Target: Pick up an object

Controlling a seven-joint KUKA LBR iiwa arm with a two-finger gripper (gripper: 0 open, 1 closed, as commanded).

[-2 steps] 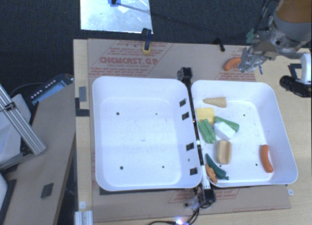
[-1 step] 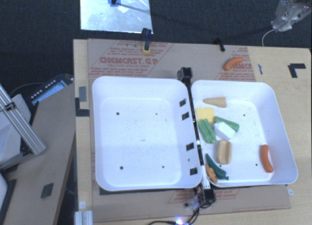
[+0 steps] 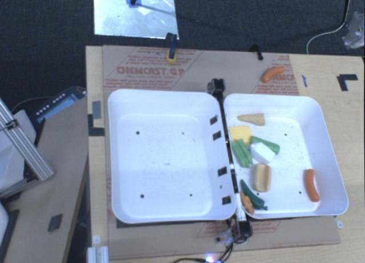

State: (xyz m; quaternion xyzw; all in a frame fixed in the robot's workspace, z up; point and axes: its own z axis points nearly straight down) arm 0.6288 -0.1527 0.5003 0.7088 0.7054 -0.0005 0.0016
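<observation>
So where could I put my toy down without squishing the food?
The left bin has open white floor all over. In the right bin, there's room between the sausage and the food pile, which crowds the divider side.

Toy food is crowding the right bin (image 3: pixel 319 119) along the divider (image 3: pixel 228 153), leaving open floor toward the lone sausage (image 3: pixel 311 185).

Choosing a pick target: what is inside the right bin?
The right bin holds a sausage, bread roll, yellow block, wedge and overlapping green pieces; anything beneath them is covered.
</observation>
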